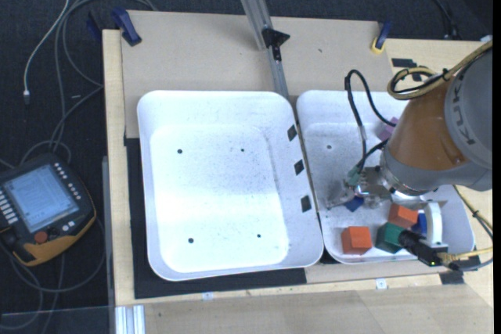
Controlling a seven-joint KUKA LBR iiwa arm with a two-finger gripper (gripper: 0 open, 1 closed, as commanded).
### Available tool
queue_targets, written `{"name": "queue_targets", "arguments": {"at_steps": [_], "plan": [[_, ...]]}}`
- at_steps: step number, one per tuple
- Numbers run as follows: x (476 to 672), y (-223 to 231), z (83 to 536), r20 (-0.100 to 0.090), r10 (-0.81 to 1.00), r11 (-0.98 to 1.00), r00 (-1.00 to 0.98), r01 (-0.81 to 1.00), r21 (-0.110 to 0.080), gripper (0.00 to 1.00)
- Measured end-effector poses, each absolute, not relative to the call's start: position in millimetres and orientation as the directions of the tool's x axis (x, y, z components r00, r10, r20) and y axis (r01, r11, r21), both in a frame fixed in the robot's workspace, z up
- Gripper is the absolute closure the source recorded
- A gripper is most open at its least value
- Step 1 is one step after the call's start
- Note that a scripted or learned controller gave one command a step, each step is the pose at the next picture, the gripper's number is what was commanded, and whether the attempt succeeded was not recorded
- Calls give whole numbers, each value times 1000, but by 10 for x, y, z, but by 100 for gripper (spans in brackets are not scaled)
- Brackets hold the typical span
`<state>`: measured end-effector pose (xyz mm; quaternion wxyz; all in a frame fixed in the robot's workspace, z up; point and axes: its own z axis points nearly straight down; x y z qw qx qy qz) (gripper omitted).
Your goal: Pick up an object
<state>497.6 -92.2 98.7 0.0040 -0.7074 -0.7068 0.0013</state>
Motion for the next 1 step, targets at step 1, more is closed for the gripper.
{"name": "queue_targets", "arguments": {"at_steps": [1], "plan": [[5251,-816,995,0,1000,3,-3,1000,3,0]]}}
